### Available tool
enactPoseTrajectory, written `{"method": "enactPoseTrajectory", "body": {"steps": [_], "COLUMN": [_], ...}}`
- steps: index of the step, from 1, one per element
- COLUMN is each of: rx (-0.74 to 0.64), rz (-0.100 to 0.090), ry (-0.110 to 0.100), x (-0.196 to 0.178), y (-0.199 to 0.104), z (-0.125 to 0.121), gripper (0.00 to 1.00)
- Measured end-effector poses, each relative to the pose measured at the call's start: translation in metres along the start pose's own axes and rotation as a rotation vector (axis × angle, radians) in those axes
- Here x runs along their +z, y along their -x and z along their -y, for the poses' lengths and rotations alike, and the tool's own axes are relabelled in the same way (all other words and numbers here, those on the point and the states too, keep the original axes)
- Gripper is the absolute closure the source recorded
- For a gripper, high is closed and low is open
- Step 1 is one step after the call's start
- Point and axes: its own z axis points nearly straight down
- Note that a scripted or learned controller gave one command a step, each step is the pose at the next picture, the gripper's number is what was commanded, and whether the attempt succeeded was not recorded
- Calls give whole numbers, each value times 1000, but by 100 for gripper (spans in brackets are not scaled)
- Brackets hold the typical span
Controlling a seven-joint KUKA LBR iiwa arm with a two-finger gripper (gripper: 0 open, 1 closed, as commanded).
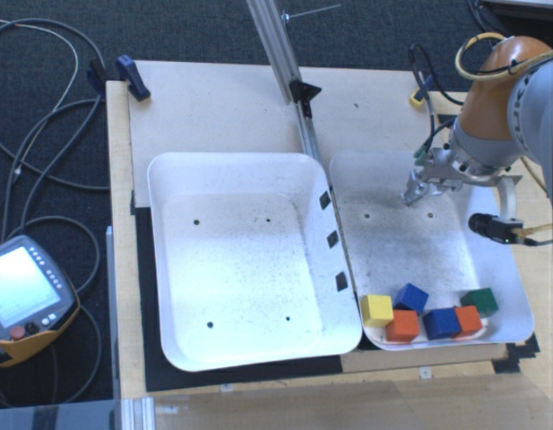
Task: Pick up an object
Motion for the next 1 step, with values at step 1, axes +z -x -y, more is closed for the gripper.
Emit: {"method": "enactPoseTrajectory", "body": {"steps": [1], "rx": [-1], "rz": [0], "ry": [4], "x": [17], "y": [4], "z": [28], "gripper": [100]}}
